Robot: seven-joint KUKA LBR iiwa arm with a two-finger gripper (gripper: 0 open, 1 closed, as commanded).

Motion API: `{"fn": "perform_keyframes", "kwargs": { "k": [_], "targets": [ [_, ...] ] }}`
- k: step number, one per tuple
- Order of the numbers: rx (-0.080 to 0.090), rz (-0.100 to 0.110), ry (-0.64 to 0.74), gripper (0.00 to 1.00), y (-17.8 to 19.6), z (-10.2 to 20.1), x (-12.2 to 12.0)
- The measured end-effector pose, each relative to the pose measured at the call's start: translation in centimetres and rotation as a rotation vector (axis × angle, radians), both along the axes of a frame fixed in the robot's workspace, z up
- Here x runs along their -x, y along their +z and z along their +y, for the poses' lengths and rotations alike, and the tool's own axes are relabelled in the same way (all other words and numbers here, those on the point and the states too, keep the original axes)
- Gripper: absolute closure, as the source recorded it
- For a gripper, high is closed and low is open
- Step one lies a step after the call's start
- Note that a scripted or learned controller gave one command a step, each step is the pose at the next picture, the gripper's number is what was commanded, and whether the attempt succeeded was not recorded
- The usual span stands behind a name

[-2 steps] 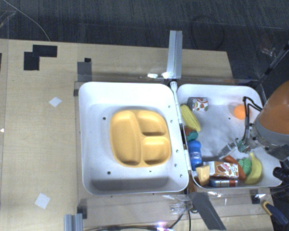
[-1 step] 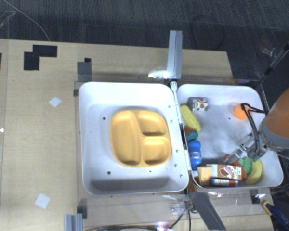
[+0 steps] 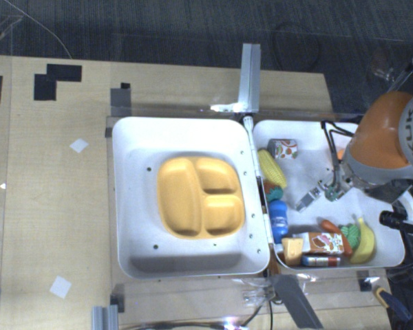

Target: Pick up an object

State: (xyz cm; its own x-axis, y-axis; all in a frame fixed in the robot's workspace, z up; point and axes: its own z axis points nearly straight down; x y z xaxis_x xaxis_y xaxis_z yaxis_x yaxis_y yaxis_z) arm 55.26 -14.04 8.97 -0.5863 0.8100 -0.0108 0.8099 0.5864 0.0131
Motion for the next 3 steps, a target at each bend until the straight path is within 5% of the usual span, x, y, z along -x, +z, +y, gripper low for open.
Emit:
{"fn": "perform_keyframes", "kwargs": {
  "k": [1, 2, 3],
  "targets": [
    [-0.002, 0.008, -0.265, 0.00, 1.5, -6.6, -0.4],
    [-0.006, 0.012, -0.513, 0.00, 0.6, -4.8, 0.1],
    [-0.006, 0.011, -0.513, 0.00, 0.6, -4.8, 0.1]
  ]
}}
